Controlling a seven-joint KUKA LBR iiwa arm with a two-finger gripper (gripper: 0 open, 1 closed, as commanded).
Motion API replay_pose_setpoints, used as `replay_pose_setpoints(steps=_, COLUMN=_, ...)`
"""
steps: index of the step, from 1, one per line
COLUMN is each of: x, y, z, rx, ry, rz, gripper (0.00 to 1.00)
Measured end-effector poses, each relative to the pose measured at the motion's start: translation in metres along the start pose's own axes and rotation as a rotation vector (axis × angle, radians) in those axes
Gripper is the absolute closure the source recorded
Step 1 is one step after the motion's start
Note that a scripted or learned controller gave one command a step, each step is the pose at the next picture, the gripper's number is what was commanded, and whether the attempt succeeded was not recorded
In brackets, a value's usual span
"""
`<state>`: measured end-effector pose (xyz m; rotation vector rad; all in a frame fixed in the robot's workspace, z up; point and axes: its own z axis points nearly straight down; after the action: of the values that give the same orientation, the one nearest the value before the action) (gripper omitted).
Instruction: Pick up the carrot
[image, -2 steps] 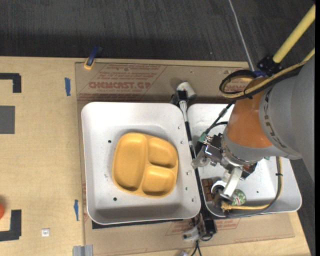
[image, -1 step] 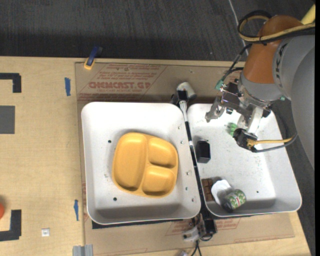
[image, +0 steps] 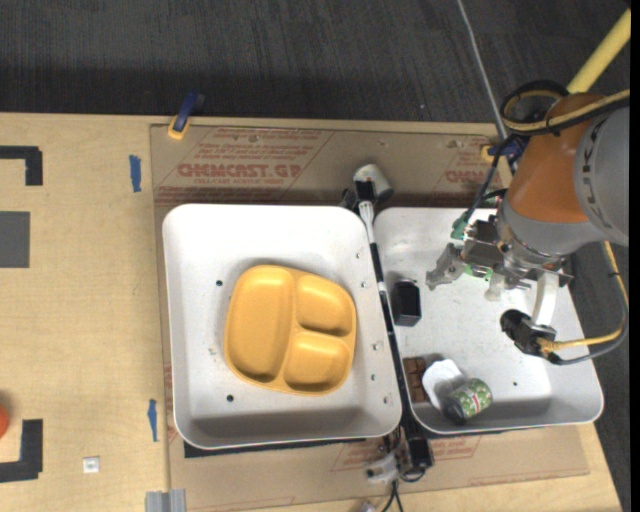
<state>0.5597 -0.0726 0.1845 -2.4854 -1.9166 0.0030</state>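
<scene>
Hovering over the right shallow white plastic bin (image: 575, 385), which I use as landmark for everything here.

Largest first:
- Left shallow white plastic bin (image: 200, 240) touches the right bin's left wall.
- My grey arm with its orange band (image: 545, 185) comes in over the right bin's far right corner.
- Yellow three-compartment plastic plate (image: 290, 328) sits in the left bin, well apart from the right bin's left wall.
- My gripper (image: 497, 272) hangs above the right bin's middle, toward its far half. Whether it is spread or closed I cannot tell from this slant, and I see nothing pinched.
- Green-and-white crumpled can (image: 466, 398) lies inside the right bin at its near wall. A white lump (image: 438, 376) touches it on the left.
- Small black rectangular block (image: 405, 301) is inside the right bin, just beside its left wall.
- Small brown piece (image: 414, 381) is in the right bin's near left corner.
- Red-orange patch (image: 3, 420) is on the bench, far left of the right bin. It is cut off, so I can't name it.

Carrot: I cannot tell where it is. My guess is that it is hidden under my wrist inside the right bin.

Step, as I judge it: approach and search, with the grasp not yet made. The next move calls for finding the carrot first. After that I line up across its narrow width, drop straight down and keep off the can and block.
</scene>
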Motion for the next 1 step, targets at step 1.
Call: replay_pose_setpoints(steps=1, x=0.0499, y=-0.0679, z=0.0005, rx=0.001, ry=0.0, rz=0.148, gripper=0.0)
